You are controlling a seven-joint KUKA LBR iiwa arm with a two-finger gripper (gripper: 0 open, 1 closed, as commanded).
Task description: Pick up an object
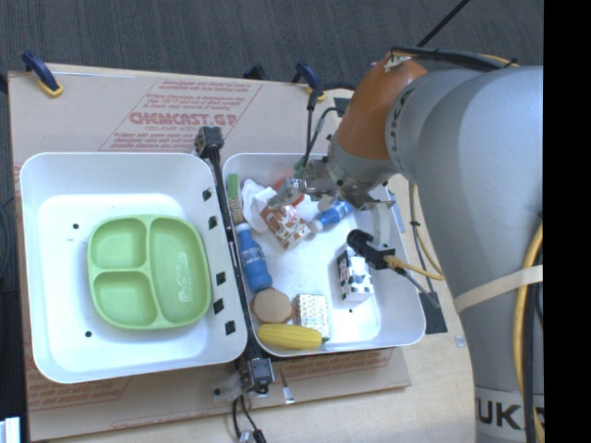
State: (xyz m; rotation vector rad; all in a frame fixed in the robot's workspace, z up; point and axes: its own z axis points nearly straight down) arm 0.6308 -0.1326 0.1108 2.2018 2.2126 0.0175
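Two white bins sat side by side on a cardboard-covered bench [185, 109] over dark carpet, the left bin [37, 275] holding a green divided plate [148, 270]. In the right bin [406, 317], the gripper [300, 187] hung at the far edge above a crinkled red-and-white snack packet [286, 220]; whether it pinched anything I couldn't tell. A blue bottle [249, 258] lay along the left edge, a yellow banana [291, 338] at the near edge.

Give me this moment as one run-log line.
arm: over right bin | gripper: above snack wrapper, fingers unclear | hold: none confirmed | left bin: green divided plate | status: pick not yet done
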